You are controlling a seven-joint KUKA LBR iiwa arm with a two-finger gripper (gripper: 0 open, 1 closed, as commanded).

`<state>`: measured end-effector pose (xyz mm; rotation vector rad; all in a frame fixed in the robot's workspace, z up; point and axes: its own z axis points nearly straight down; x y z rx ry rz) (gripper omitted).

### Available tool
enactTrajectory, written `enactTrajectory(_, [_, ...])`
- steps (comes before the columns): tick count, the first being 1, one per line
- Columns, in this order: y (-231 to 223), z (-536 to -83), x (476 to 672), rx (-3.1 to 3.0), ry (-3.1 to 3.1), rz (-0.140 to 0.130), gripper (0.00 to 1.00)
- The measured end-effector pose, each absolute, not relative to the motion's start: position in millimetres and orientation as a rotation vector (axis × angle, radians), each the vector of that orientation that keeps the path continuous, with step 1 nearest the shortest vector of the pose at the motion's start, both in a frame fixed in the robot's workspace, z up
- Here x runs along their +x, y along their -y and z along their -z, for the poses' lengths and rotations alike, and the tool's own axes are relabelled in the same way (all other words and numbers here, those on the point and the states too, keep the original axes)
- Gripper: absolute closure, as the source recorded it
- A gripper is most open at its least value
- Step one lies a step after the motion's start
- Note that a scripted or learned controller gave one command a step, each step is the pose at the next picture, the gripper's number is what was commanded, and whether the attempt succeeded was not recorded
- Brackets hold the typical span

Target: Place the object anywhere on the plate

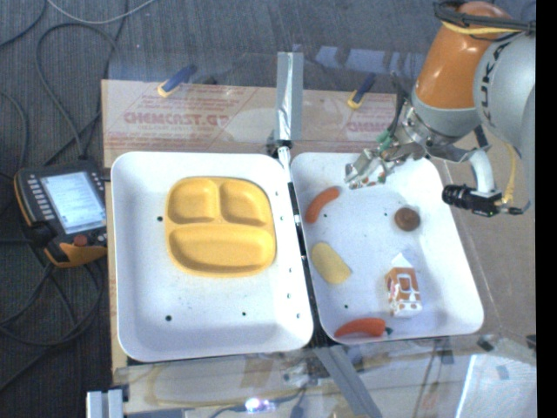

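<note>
Evidently we could not tell how the fingers (pixel 365 171) stood, poised at the far edge of the right bin (pixel 452 233). Nearest them lay an orange sausage (pixel 321 203), probably the task's thing, just toward the left bin (pixel 130 259), its long axis slanting toward the near left. We noted the yellow moulded plate (pixel 221 225) there, smooth, glossy, three-compartmented. A brown disc (pixel 406 219) and a pale yellow oval (pixel 331 263) lay nearby.

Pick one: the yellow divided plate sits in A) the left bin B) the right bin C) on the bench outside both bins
A: the yellow plate lies in the left bin, while the food items such as the brown disc lie in the right bin.
</note>
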<state>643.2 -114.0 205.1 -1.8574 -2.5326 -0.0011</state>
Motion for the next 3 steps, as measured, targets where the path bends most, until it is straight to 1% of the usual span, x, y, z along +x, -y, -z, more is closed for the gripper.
enactTrajectory(1, [51.9,-185.8,668.2,-1.882,2.514,-0.001,1.0])
enactTrajectory(2, [14.7,-186.4,652.2,-1.816,2.575,-0.013,1.0])
enactTrajectory(3, [-16.8,-184.6,642.2,-1.67,2.664,-0.005,1.0])
